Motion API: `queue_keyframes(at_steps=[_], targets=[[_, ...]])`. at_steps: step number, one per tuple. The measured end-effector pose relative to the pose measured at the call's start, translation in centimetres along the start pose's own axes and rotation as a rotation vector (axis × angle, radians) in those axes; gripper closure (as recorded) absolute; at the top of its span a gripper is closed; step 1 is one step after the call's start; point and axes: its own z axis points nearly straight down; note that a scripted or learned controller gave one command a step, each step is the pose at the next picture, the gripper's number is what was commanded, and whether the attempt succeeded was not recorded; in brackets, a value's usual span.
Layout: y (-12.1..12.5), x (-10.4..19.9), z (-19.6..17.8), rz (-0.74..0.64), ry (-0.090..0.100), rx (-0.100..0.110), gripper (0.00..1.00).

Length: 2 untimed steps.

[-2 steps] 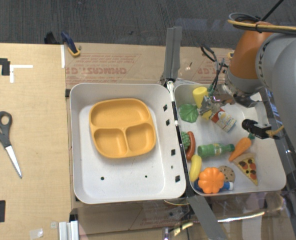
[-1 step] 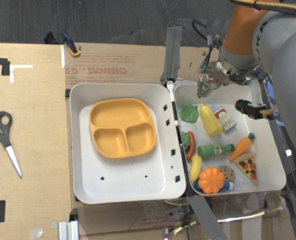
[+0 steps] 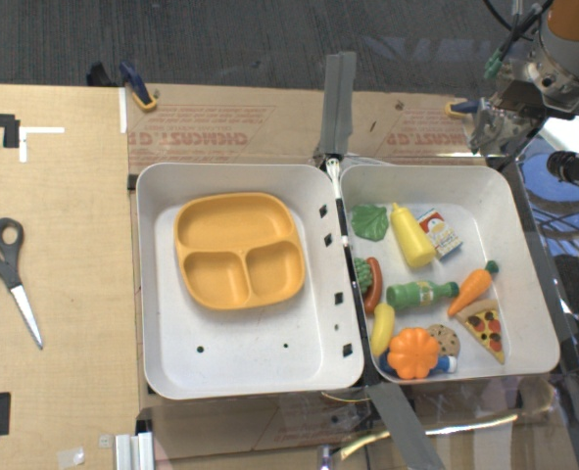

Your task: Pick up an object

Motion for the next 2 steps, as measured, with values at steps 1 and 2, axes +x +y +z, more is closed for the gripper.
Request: queue_keyframes(at_steps=[1, 2], targets=[[1.72, -6.04, 23.41, 0.178, 0.001, -0.003, 1.0], [1.69, -5.99, 23.48, 0.178, 0.001, -0.001, 0.0]])
